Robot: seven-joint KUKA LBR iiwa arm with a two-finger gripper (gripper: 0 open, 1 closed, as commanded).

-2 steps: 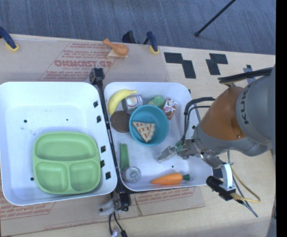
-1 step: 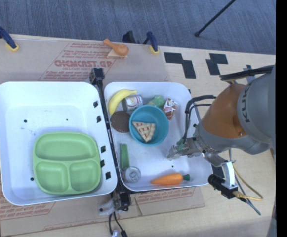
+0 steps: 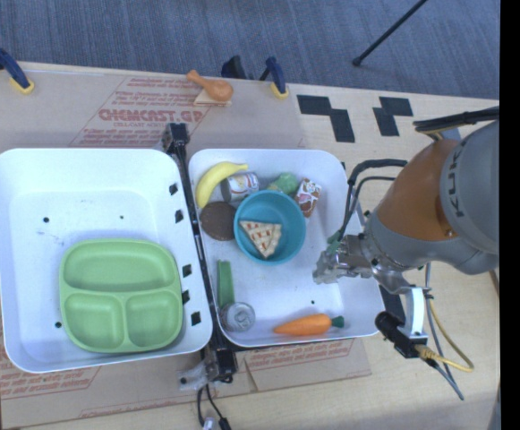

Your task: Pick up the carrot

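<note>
One gripper (image 3: 324, 270) hangs over the right bin (image 3: 349, 316); whether it is open or closed cannot be told. Its arm (image 3: 430, 209) reaches in from the right. Just below, apart, lies the carrot (image 3: 306, 326) by the near wall.

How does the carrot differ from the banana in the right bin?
The carrot is orange with a green tip; the banana is yellow. The carrot is straight and lies near the bin's front edge; the banana is curved and lies at the back left. Both lie flat in the right bin, untouched by the gripper.

Tool (image 3: 329, 267) fingers perhaps too blurred.
</note>
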